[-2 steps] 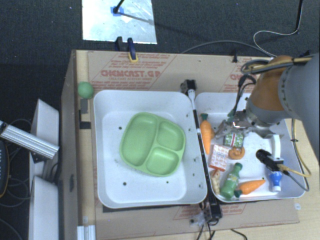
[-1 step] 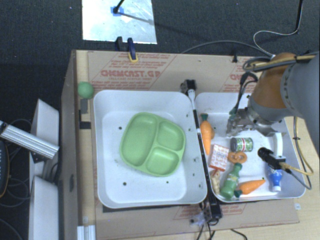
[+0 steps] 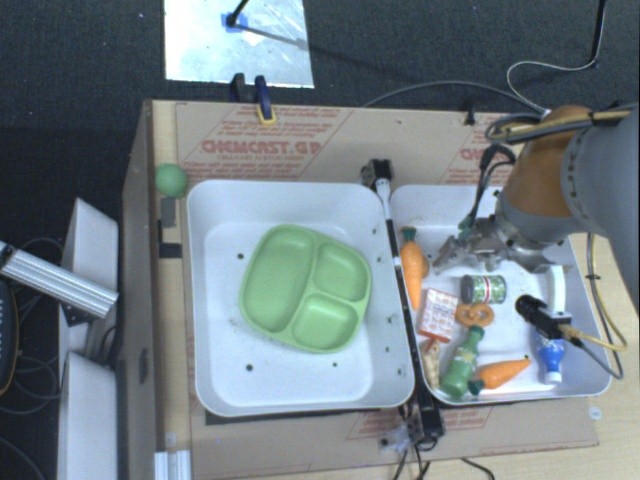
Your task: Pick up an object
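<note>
Right of centre, the gripper [image 3: 468,251] hangs in the right bin [image 3: 580,383] above a small can [image 3: 484,289], near a carrot [image 3: 412,263]; whether its fingers are spread cannot be told.

Red print on brown board [image 3: 262,148], seemingly "CHEMCAST GP".

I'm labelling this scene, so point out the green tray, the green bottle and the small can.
green tray [image 3: 305,288], camera view, on the middle ridge between its compartments.
green bottle [image 3: 462,364], camera view, on its body.
can [image 3: 485,290], camera view, on its labelled side.
</note>
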`<move>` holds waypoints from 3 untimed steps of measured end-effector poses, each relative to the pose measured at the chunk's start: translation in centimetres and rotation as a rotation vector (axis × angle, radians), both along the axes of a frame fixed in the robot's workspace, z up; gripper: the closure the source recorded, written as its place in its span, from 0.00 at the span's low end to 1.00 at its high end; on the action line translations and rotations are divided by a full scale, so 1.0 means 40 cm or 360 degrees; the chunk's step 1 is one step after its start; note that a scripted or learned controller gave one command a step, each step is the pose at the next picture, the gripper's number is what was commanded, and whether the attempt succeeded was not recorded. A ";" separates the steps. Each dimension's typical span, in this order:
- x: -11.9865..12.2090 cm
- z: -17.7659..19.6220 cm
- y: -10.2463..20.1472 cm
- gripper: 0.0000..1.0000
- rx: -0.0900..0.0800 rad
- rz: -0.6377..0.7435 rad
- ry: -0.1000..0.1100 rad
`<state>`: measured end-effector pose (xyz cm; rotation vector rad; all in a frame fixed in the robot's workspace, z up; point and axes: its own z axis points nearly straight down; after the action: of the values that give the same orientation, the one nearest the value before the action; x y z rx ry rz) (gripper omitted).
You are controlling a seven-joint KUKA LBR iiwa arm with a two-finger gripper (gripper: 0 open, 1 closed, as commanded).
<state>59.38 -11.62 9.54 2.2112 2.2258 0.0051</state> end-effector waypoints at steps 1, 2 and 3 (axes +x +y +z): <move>0.189 -0.026 0.071 0.00 0.0000 -0.0002 0.0004; 0.188 -0.026 0.061 0.00 -0.0001 -0.0003 0.0005; 0.188 -0.026 0.083 0.00 0.0000 -0.0002 0.0006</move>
<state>66.90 -8.29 8.48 2.2144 2.2258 0.0010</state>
